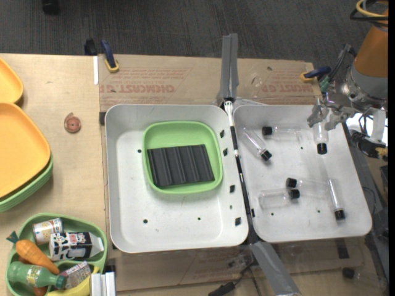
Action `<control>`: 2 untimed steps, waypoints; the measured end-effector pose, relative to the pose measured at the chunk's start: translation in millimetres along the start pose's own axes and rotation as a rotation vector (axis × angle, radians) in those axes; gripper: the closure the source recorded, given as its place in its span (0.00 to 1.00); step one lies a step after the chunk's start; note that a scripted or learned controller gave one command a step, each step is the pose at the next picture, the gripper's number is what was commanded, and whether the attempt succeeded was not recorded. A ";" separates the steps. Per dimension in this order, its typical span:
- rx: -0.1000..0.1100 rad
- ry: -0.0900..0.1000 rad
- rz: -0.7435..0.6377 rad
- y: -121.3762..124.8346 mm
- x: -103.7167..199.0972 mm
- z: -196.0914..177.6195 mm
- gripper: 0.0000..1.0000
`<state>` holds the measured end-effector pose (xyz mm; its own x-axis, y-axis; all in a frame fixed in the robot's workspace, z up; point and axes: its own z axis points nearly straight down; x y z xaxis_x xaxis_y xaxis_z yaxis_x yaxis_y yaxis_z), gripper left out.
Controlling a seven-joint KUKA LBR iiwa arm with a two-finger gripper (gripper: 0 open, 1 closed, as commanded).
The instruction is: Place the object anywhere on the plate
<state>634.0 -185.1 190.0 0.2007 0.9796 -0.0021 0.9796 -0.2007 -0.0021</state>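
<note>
So from the overhead camera: the light wooden bench [74,91] sits on dark grey carpet [185,11], with brown cardboard sheets [160,82] under two shallow white bins. The left white bin [123,214] holds a square green plastic plate [182,134] with a dark ribbed black insert [182,165] lying on it. The right white bin [358,214] has several clear plastic vials with black caps [256,147] scattered around, none on the plate. The two-finger gripper [322,121] hangs at the right bin's 1 o'clock corner, a clear vial with a black cap [321,139] seemingly pinched between its fingers. Orange plates [21,147] sit at the bench's 9 o'clock, a green bowl of toy food [55,258] at 7.
</note>
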 end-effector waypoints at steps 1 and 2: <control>0.000 0.002 -0.142 -48.6 -16.8 29.9 1.00; -0.001 0.002 -0.388 -104.1 3.9 -5.0 1.00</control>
<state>532.7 -160.4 195.2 -0.1843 0.9829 0.0004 0.9829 0.1843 -0.0011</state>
